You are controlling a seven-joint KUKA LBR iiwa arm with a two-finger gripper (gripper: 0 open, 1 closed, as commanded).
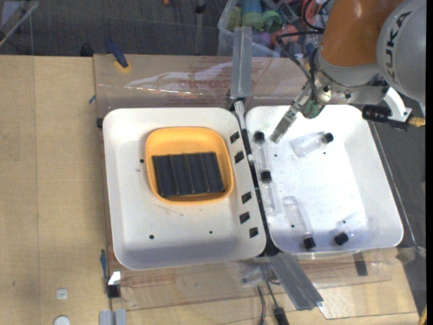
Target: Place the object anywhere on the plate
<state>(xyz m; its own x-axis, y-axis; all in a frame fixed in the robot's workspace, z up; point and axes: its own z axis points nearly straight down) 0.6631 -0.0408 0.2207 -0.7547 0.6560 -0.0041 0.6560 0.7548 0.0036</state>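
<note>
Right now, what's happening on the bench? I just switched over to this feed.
The KUKA arm is reaching in over the right bin, its hand hanging low near that bin's upper left corner. Several clear vials with black caps lie scattered in the bin; the closest, a clear vial, lies just to the right of the hand and apart from it. The orange plate sits in the left bin with a black ribbed block on it. No vial is on the plate yet.

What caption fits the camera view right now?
KUKA arm's gripper hovers over the right bin among clear vials; orange plate with black ribbed block waits in the left bin.
</note>
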